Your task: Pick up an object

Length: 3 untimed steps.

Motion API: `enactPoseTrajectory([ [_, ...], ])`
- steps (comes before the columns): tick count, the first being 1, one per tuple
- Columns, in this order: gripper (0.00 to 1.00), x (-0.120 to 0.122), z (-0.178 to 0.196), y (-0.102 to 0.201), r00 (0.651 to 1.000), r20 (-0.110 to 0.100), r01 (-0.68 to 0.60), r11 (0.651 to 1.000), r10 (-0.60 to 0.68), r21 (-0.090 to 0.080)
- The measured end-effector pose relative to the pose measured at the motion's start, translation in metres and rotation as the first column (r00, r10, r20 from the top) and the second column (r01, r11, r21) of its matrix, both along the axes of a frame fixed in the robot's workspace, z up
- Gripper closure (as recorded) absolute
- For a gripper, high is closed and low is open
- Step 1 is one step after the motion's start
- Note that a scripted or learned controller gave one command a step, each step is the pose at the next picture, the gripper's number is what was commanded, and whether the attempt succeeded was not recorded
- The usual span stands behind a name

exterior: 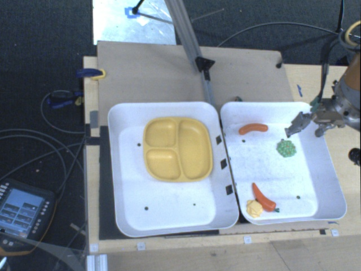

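In the right bin [324,168], an orange-red sausage [252,129] lies near the far left. A green bunch of peas [286,148] sits in the middle right. An orange carrot [263,197] and a small yellow piece [254,209] lie at the near left corner, touching each other. My gripper [308,130] hovers over the bin's far right edge, just above and to the right of the peas. Its two dark fingers stand apart, open, with nothing between them.
The left bin [130,202] holds a yellow divided plate [177,149] with three compartments. A grey pole [186,27] slants down to the seam between the bins. Cables and a teach pendant [20,210] lie off the bench at left.
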<state>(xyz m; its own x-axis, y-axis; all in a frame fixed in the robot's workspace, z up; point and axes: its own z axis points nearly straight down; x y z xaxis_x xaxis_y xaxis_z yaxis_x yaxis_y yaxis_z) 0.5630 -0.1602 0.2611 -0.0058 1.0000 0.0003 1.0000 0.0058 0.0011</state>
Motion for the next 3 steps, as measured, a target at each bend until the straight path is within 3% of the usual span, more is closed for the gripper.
enactPoseTrajectory([
  [1, 0.00, 0.000, 0.000, 0.000, 1.000, 0.000, 0.002, 1.000, -0.002, 0.000],
  [3, 0.00, 0.004, -0.084, -0.004, 1.000, -0.004, 0.005, 1.000, -0.005, 0.000],
])
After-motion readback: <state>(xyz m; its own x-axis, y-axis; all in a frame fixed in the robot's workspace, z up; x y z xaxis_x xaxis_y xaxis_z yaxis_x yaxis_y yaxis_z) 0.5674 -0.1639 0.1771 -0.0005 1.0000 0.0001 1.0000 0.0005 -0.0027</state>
